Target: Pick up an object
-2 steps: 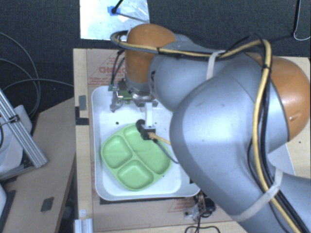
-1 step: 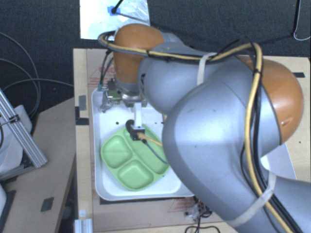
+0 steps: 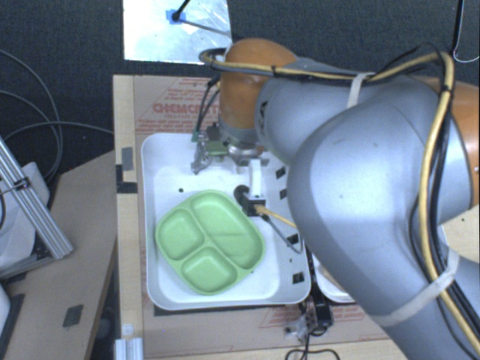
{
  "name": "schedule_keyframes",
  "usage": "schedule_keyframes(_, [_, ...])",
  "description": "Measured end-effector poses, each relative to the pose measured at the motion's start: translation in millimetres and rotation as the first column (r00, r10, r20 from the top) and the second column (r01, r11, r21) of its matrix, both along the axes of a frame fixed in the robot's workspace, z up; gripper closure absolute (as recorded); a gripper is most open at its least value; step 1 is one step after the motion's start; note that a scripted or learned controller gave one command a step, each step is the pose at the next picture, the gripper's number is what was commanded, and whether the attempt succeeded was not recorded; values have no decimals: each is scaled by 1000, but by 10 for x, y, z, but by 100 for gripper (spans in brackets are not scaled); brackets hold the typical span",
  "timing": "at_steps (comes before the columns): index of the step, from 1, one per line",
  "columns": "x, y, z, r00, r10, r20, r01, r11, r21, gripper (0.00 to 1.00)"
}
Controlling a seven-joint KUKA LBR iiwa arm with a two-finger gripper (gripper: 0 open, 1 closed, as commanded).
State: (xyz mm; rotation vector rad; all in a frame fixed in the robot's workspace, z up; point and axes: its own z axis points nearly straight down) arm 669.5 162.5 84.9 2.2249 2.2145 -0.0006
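A light green divided plate (image 3: 211, 239) with three compartments lies in the left white bin (image 3: 169, 160), filling most of its near half. My gripper (image 3: 202, 156) hangs over the far part of that bin, just beyond the plate's far edge, below the orange wrist band. Nothing shows between it and the bin floor. The big grey arm covers the right side of the view.
A sliver of the right bin (image 3: 335, 289) shows under the arm. Cardboard (image 3: 169, 103) lies beneath the bins. A shiny foil sheet (image 3: 176, 17) sits beyond them. An aluminium rail (image 3: 34, 208) stands at the left.
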Motion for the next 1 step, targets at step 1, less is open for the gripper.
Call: schedule_keyframes(1, [-344, -674, 1040, 1000, 1, 0, -1, 1000, 1, 0])
